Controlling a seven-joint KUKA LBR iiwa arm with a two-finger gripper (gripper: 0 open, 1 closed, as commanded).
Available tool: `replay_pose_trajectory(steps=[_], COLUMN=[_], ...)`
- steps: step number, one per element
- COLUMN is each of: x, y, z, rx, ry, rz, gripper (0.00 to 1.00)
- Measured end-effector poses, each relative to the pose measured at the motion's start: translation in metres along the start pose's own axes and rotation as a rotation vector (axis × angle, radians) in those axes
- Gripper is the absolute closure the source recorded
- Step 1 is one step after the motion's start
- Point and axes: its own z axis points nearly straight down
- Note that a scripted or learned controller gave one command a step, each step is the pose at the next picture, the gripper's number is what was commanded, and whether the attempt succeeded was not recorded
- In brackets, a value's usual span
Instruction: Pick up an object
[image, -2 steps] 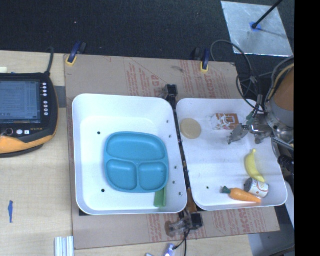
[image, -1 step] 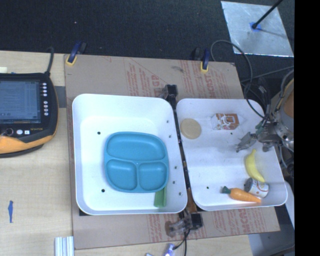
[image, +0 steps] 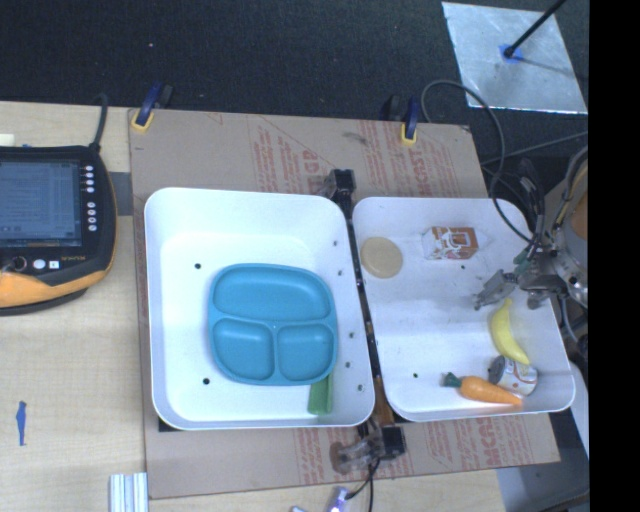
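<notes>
A: How many things are counted, and in which bin?

B: Two white bins are seen side by side on the bench; in the left bin (image: 170, 300) one blue divided plate (image: 272, 322) is laid near the middle, and one green piece (image: 320, 398) is propped at the near right corner; in the right bin (image: 420, 330) five things are counted: one tan disc (image: 381, 257) near the far left corner, one small printed packet (image: 450, 242) along the far edge, one banana (image: 509, 337) by the right edge, one carrot (image: 482, 391) along the near edge, and one small item (image: 522, 377), too blurred to be named, at the near right corner.

A: Where is the gripper placed, and how is the claw set?

B: The gripper (image: 512, 288) is seen over the right edge of the right bin, just above the banana's far end; nothing is seen between its fingers; how wide they are set cannot be told.

A: What room is left?

B: Bare floor is left across the middle and near left of the right bin; the banana and carrot are crowded toward its near right corner; a bare margin is left all round the plate.
</notes>
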Motion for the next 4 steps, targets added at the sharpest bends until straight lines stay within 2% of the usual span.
replay_pose_trajectory(steps=[1,2,3,4], x=[0.0,-0.001,-0.001,0.0], y=[0.002,0.123,0.044,0.005], z=[0.033,0.022,0.01,-0.008], rx=[0.0,-0.004,-0.002,-0.001], ry=[0.0,-0.001,-0.001,-0.001], rz=[0.0,0.0,-0.001,0.0], gripper=[0.0,0.0,0.0,0.0])
